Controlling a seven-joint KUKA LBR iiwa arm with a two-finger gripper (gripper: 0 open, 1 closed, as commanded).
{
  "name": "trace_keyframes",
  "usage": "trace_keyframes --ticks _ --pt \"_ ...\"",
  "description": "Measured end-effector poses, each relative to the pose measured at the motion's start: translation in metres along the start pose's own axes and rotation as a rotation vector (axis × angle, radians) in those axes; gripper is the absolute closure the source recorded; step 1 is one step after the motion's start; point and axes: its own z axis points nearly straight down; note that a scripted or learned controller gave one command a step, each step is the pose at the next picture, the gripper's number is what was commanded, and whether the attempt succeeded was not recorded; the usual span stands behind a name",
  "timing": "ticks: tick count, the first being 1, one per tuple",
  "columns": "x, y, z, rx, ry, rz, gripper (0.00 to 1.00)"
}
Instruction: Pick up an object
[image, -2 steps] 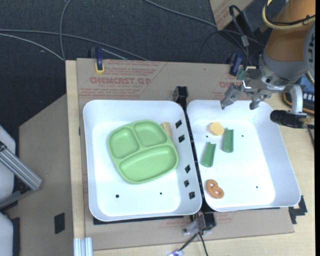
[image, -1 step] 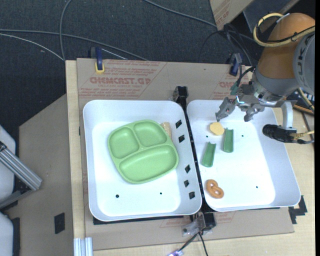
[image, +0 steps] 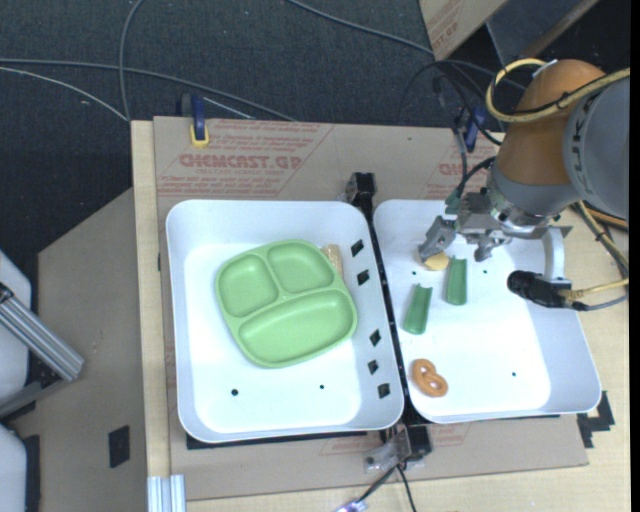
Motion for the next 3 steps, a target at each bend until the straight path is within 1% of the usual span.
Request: trace_keyframes --ticks 1,2,3 --pt "-0.009 -0.001 0.049 -0.001 0.000 0.001 0.00" --pt "-0.009 0.001 0.034 -0.007 -0.001 0.001 1.00" --pt "-0.018 0.006 -0.020 -0.013 -0.003 0.000 1.00"
